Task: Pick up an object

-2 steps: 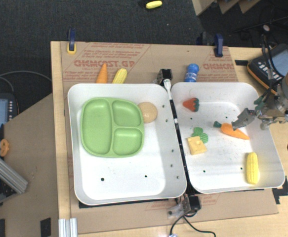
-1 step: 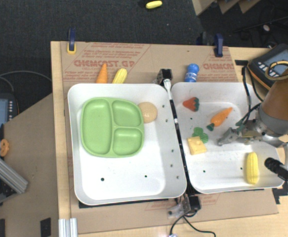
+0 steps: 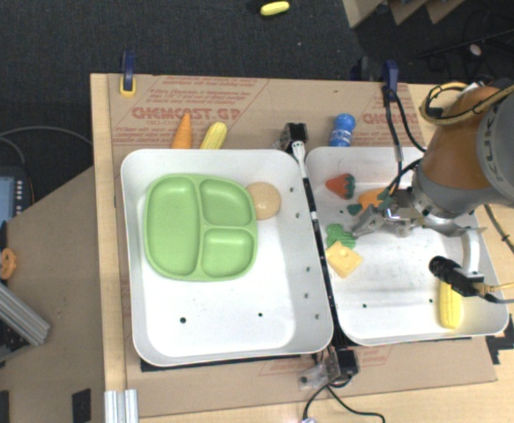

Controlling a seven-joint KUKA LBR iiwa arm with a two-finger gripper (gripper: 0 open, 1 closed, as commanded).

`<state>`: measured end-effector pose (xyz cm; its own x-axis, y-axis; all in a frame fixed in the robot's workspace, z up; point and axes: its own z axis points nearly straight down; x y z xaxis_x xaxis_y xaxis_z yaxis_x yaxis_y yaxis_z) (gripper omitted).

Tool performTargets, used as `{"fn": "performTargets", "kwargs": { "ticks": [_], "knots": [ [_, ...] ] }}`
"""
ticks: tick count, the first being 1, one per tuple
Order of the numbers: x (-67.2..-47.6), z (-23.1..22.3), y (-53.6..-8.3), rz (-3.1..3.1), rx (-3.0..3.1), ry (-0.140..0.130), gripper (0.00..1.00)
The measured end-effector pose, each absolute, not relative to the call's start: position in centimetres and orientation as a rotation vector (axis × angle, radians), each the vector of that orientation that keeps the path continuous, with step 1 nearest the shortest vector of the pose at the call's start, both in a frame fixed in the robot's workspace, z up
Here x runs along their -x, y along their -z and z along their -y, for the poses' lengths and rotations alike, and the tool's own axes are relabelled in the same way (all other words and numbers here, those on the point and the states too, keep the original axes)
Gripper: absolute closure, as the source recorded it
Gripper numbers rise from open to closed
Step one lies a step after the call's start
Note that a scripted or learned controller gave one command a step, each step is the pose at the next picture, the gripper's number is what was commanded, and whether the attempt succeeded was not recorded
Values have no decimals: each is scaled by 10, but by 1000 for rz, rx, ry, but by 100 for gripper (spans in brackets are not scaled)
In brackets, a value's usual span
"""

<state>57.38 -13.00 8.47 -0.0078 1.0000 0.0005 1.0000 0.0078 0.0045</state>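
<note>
The gripper (image 3: 368,221) was seen low over the right bin (image 3: 389,311), its fingers parted and nothing held between them. A green toy (image 3: 336,234) lay just beside the fingertips, with a yellow cheese wedge (image 3: 344,259) below it. A strawberry (image 3: 340,184) sat nearer the top, and a corn cob (image 3: 450,307) lay at the bin's lower right

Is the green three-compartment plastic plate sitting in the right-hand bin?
No, the green three-compartment plate lies in the left white bin, beside a round tan cookie-like piece.
</note>
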Motion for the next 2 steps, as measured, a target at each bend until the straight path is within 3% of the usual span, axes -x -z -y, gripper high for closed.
{"fn": "performTargets", "kwargs": {
  "ticks": [1,2],
  "knots": [
    [-624,106,-85,-2223,-2212,-5,0],
    [-660,112,-82,-2257,-2244,44,0]
  ]
}}
